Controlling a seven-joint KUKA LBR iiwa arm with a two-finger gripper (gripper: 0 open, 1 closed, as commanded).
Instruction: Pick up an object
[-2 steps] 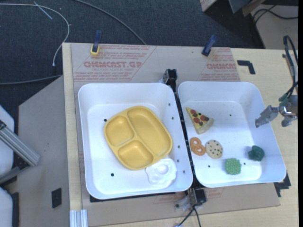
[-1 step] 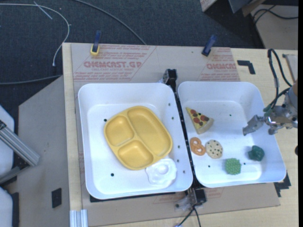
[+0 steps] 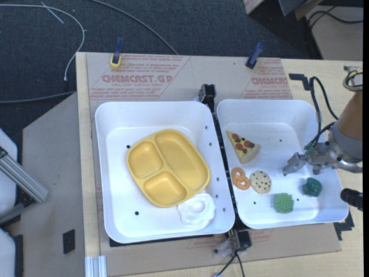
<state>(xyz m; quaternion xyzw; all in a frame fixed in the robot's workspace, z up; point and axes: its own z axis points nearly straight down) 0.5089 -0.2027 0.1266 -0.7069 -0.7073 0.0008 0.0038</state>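
**Pincer low in the right bin, among the toy food**

The arm [image 3: 353, 126] is cut off at the right edge, so only its grey wrist and a strip of orange band can be seen. The pincer [image 3: 294, 165] is small and blurred against the white plastic; I cannot tell whether it is open or closed, and nothing can be seen gripped in it.

Red lettering on the cardboard sheet [image 3: 144, 77] under the bins reads something like "CHEMCAST GP", printed along the bench's far edge behind each bin; the smaller lines beneath it are too fine to read. Two blue clamps [image 3: 117, 53] pin that sheet at the far edge.

The arm comes in from the right, wrist bent down over the right white bin [image 3: 271, 108], with the pincer pointing toward the bin's middle, near its floor.

In that bin, a plastic pizza slice [image 3: 243, 145] lies near the left wall. Toward the near edge sit an orange pretzel [image 3: 240, 179] and, just beside it, a round tan cookie with dark chips [image 3: 260, 182]. A bumpy light-green lump [image 3: 283, 202] rests near the near wall, and a dark green lump [image 3: 312, 187] lies just beside the pincer, toward the right wall.

The left white bin [image 3: 115, 126] holds a yellow three-compartment tray [image 3: 167, 167], with a white fried-egg toy [image 3: 196, 210] touching its near corner.
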